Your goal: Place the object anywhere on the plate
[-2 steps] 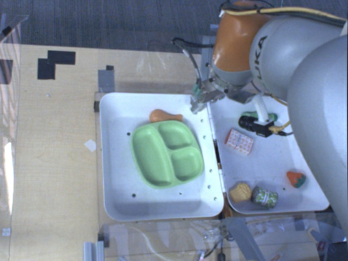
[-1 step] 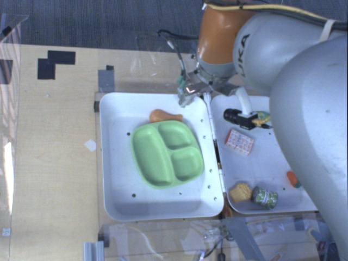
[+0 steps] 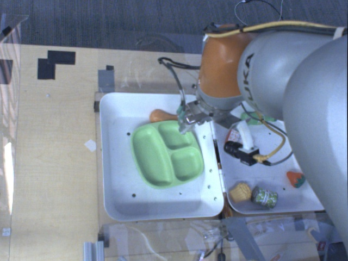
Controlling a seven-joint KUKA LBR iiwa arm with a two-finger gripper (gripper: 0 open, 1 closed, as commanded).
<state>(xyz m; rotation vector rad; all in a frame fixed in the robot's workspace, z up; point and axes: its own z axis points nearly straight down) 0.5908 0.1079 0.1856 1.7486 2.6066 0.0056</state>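
A: Pincer (image 3: 187, 118) sits over the far right corner of the green divided plate (image 3: 167, 154), low above the left bin (image 3: 117, 200). Whether it is spread or closed, I cannot tell; the wrist and cabling blur that part.

B: And the object meant for the plate?

A: Hard to say which one it is. An orange-brown rounded thing (image 3: 161, 115) lies just behind the plate's far rim, beside the pincer, resting on the bin floor by the look of it. I see nothing clearly clamped.

B: So how should the step be done well?

A: If that orange-brown piece is the object, I judge the grasp is the weak point. It is rounded and tucked against the plate's edge, so the approach should come straight down and centred on it, not clipping the rim.

B: And the release?

A: Any of the three compartments will do. I would aim for the large left one, since it gives the most margin, and let go low so a rounded thing does not roll out.

B: What else is about?

A: Right bin (image 3: 310, 203) holds a yellowish lump (image 3: 240, 191), a green can-like item (image 3: 265, 198) and a small red-orange piece (image 3: 295, 179), all well apart from the plate. Those need no touching.
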